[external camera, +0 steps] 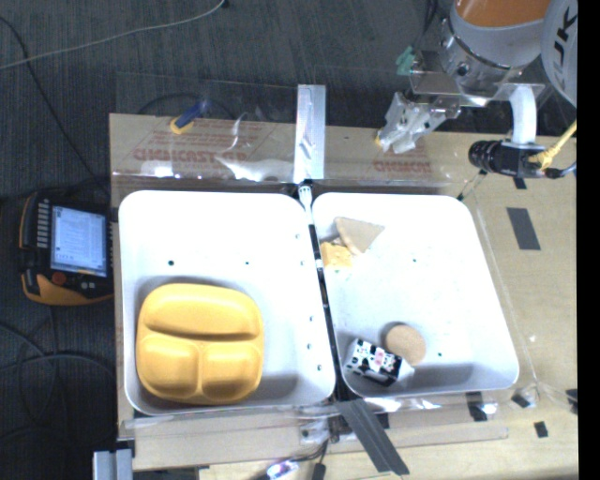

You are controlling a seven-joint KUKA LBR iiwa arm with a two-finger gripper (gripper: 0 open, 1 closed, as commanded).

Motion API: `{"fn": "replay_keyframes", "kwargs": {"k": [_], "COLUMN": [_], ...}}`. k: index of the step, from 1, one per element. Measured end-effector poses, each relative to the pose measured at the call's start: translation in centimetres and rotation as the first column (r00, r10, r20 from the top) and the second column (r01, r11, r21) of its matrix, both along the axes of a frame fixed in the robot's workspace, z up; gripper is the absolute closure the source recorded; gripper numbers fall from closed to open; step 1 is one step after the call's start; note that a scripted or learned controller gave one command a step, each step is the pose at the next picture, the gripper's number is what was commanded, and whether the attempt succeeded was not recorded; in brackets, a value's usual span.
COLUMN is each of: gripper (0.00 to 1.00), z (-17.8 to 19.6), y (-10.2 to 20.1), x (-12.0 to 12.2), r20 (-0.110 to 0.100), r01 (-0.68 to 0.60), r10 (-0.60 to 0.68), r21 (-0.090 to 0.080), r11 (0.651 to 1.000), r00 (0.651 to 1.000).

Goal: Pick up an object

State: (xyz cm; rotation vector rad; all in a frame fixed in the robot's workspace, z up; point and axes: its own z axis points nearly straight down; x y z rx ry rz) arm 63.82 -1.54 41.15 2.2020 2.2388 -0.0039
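the arm (497, 28) is cut off by the top edge of the frame, so only its grey wrist and a slice of the orange band show. below it the gripper (405, 129) hangs above the table (553, 309), past the far rim of the right bin (487, 272); its pale fingers are small and bunched together, and whether they are parted or closed cannot be told. nothing is visible between them.

in the right bin, a tan wedge-shaped piece (356, 232) lies near the far left corner, with a yellowish scrap (336, 253) just beside it, too blurred to name. near the front edge a round cork-coloured disc (405, 342) sits next to a small black-and-white printed object (374, 362), whose markings are unreadable.

the left bin (187, 225) holds a large yellow moulded block (200, 341) in its near left part.

the table is brown board; crumpled clear plastic (234, 141) lies behind the bins. a handheld pendant with a lit screen (70, 246) rests on dark carpet at the left.
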Motion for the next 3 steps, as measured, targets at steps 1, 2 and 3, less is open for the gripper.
{"fn": "replay_keyframes", "kwargs": {"k": [1, 2, 3], "gripper": [1.00, 1.00, 1.00], "z": [2.3, -6.7, -15.6], "y": [-11.2, -1.9, -5.0], "x": [-1.8, -6.7, -9.5], "r20": [0.001, -0.003, -0.003], "r01": [0.106, 0.211, 0.222], "r10": [-0.106, -0.211, -0.222], "r21": [-0.001, 0.001, 0.002], "r11": [0.994, 0.978, 0.975], "r00": [0.994, 0.978, 0.975]}}
